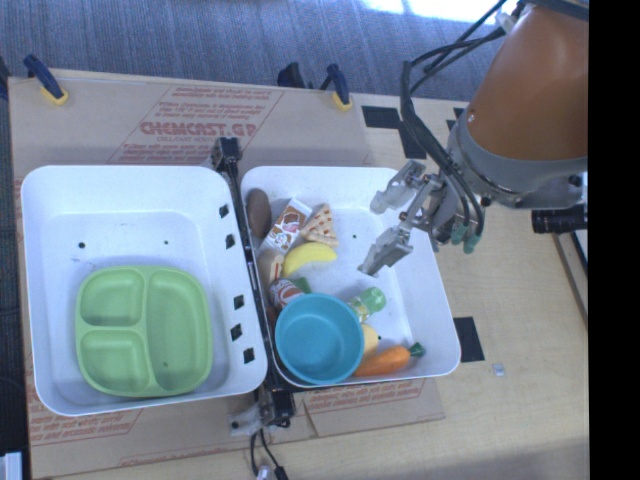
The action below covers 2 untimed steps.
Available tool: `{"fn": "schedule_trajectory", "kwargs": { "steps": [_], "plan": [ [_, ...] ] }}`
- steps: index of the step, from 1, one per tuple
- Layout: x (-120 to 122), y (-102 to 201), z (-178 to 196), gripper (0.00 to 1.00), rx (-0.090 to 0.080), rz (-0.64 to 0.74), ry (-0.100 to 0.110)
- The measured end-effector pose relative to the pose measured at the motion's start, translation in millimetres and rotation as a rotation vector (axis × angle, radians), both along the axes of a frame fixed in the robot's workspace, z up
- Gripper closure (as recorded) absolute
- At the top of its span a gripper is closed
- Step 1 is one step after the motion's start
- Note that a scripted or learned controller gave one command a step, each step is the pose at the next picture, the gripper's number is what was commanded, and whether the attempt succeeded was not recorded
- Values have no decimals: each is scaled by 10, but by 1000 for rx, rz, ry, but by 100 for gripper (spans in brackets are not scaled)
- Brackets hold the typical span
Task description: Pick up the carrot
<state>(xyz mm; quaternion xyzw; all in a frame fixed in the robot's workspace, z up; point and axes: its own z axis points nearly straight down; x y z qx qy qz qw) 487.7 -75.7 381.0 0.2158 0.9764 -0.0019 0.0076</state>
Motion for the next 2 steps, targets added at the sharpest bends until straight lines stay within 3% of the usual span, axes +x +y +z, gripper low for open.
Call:
{"fn": "schedule_trajectory", "kwargs": {
  "steps": [1,2],
  "plan": [
    [-106,416,-688,0,5,-273,18],
    [-115,1085,-1263,0,4,-274,20]
  ]
}}
